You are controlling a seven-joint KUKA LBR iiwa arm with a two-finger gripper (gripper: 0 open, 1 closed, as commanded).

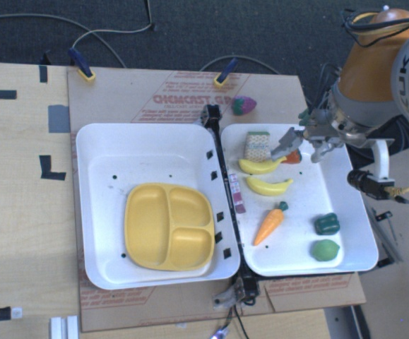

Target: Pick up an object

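My gripper (304, 149) hangs over the back of the right bin (352, 189), its two fingers spread and open with nothing held between them. A small red object (294, 158) lies just under the left finger (285, 145), partly hidden by it. Close to its left are two yellow bananas (259, 166) (269, 185) and a speckled green-yellow block (257, 145). Further forward lie a carrot (269, 224), a dark green pepper (326, 224) and a lime-green ball (324, 250).
The left bin (102, 182) holds a yellow divided plate (169, 226). A thin pink-purple item (237, 193) lies along the divide between the bins. A small purple-and-green fruit (244, 105) sits on the cardboard behind the bins. Cables run across the back.
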